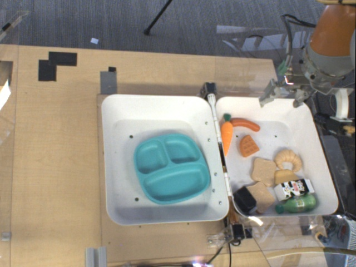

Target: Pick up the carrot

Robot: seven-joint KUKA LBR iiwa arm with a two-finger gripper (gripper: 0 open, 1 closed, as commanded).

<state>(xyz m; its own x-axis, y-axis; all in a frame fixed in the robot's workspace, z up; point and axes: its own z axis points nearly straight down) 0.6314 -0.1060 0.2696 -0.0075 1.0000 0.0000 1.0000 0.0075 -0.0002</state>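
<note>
Grey gripper (285,93) open, empty, above carrot (227,136)

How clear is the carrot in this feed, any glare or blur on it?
Camera view: the carrot is sharp and evenly lit against the right bin's left wall; the white bin is bright but not washed out; the gripper looks slightly soft near the far rim.

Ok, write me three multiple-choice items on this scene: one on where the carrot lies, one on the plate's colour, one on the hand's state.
1. Where is the carrot? A) left bin B) right bin, by its left wall C) on the plate
2. The plate is: A) red B) white C) teal
3. The hand is: A) gripping the carrot B) above the right bin's far rim, apart from the carrot C) on the plate

B: the carrot hugs that wall. C: teal, three sections. B: the carrot lies apart.
</note>
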